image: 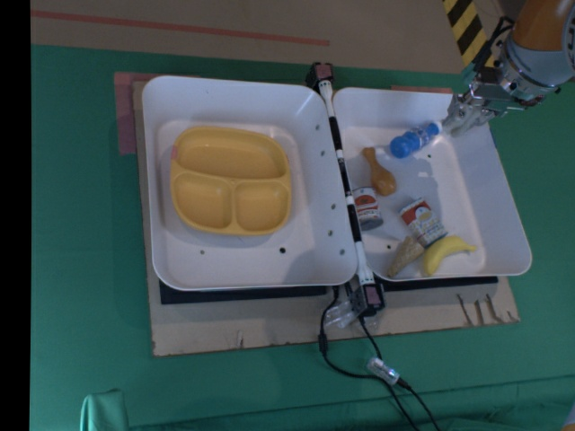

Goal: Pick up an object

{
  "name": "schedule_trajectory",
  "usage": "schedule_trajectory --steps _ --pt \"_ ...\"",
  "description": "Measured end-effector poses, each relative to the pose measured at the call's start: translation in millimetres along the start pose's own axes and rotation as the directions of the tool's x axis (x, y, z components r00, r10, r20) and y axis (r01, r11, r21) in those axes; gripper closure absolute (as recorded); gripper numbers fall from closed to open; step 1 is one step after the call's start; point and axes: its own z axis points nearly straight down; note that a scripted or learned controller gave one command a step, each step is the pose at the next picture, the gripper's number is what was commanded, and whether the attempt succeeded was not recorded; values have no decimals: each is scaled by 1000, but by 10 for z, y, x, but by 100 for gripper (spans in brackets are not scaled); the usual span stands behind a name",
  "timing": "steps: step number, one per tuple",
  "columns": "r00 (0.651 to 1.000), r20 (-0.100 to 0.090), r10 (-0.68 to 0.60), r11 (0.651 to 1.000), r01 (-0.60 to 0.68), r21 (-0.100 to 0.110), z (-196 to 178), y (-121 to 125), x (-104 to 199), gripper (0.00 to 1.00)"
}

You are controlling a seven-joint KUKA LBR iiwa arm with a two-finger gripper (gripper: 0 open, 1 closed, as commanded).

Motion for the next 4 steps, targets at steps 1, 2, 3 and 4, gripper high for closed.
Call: schedule_trajectory --steps 1,2,3,4 --pt "1000 0 -2 1000 2 0 -499 618 12 100" --pt "1000 -5 -1 1000 1 3 -639 664 897 100" --pt "1000 -3 0 1000 0 -2 -976 680 1197 100" --pt "1000 -4 0 1000 0 -1 -1144 680 1624 100"
